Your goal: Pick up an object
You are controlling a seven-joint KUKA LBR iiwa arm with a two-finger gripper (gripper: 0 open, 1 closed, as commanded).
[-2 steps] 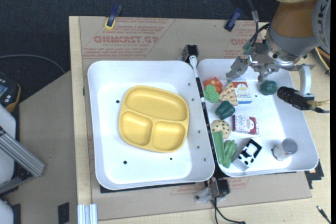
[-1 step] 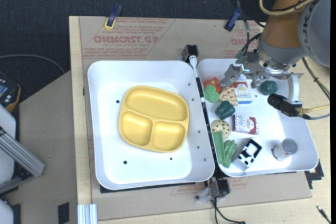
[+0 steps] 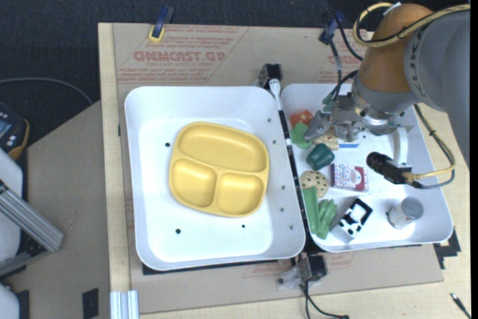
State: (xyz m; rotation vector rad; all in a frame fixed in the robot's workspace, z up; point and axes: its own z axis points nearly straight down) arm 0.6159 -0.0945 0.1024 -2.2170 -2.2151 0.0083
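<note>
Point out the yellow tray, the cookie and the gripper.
yellow tray (image 3: pixel 218 166): camera view, on the ridge where its three compartments meet.
cookie (image 3: pixel 314 181): camera view, middle of its speckled top.
gripper (image 3: pixel 334 125): camera view, at its fingertips over the right bin.

Even, bright overhead light is washing the white bins (image 3: pixel 149 235) nearly featureless; shadows are lying soft and short, and small items are blurring slightly.

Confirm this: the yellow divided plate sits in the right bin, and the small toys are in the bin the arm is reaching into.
Not quite. The camera view shows the yellow divided plate in the left bin, not the right. The small toys do lie in the right bin, where the arm's gripper is reaching.
</note>
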